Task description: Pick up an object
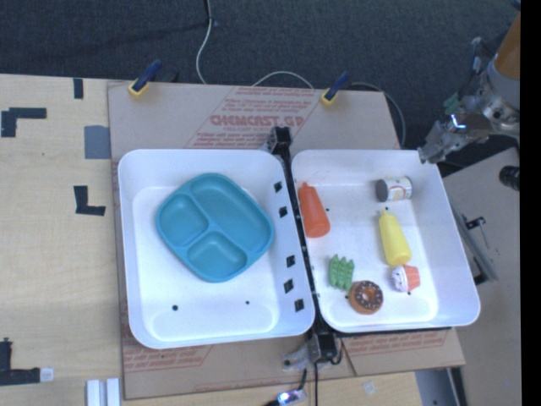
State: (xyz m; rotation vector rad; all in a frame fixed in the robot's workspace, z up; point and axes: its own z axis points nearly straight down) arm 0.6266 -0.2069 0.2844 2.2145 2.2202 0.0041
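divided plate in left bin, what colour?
Teal blue, plain, no pattern. The divided plate shows clearly in the camera view, lying in the left bin.

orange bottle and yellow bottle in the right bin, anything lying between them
No. In the camera view, bare white bin floor separates the orange bottle from the yellow bottle.

**Arm at the upper right edge**

The grey arm, its orange band partly visible, enters from the upper right. Its wrist slants down and leftward, and the hand [433,146] hangs at the end, too small and blurred to read clearly.
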